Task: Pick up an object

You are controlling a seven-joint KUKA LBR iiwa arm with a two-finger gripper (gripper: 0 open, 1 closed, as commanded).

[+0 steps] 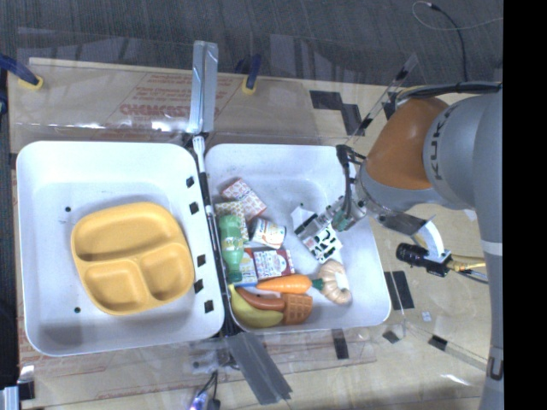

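Broadly, the bench (282,101) carries 2 shallow white bins side by side, and the grey arm (466,156) with its orange band reaches in from the right. The left bin (43,186) holds 1 thing, a yellow divided tray (128,254) with 3 compartments, lying flat near the bin's middle. The right bin (282,165) holds a cluster of small things, gathered mostly in its left and near half.

The gripper (332,222) is low inside the right bin, toward its right wall. Whether it is wide, narrow or closed on something cannot be told from this slant. Just beside its tip, on the near side, lies a black-and-white patterned item (325,244); contact between the 2 is unclear.

Against the left wall of that bin lies a green bottle (229,233), with a checked packet (244,196) beyond it. A small white carton (270,231) sits just right of the bottle, and a red-and-white box (267,263) lies nearer. Along the near edge, a banana (252,310) curves under a carrot (286,284), which lies across it. A beige lumpy toy (335,282) rests by the carrot's green end.
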